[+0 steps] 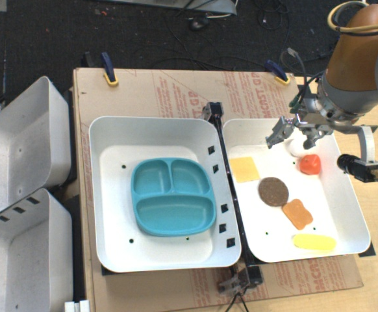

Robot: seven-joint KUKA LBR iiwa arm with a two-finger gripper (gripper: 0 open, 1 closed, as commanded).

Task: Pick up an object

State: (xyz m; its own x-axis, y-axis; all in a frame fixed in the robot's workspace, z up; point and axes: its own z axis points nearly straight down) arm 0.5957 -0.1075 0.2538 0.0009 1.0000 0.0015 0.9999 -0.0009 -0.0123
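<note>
My gripper (297,135) hangs over the far part of the right bin (351,200), fingers spread apart, nothing between them. One finger (278,135) reaches left, the other sits nearer the red piece.

Objects in the right bin: a white rounded piece (295,148) directly under the gripper, partly hidden by it. Red piece (310,164) just beside that, toward the right wall. Yellow square slice (245,169) near the left wall, flat, edges roughly in line with the bin walls. Brown round patty (273,191) in the middle. Orange piece (297,214) just beside the patty on the near side, long axis running from far-left to near-right. Yellow oblong piece (314,242) near the front wall, long axis left to right.

The pieces lie apart from one another, except the patty and the orange piece, which nearly touch; I cannot tell whether they do.

Left bin (104,174) holds a teal divided plate (174,196), three compartments, large one nearest.

Both bins sit on a cardboard sheet (156,86) held at its far edge by clamps (109,69). Two more white bins (20,174) stand off to the left. Dark floor with cables (195,18) beyond.
</note>
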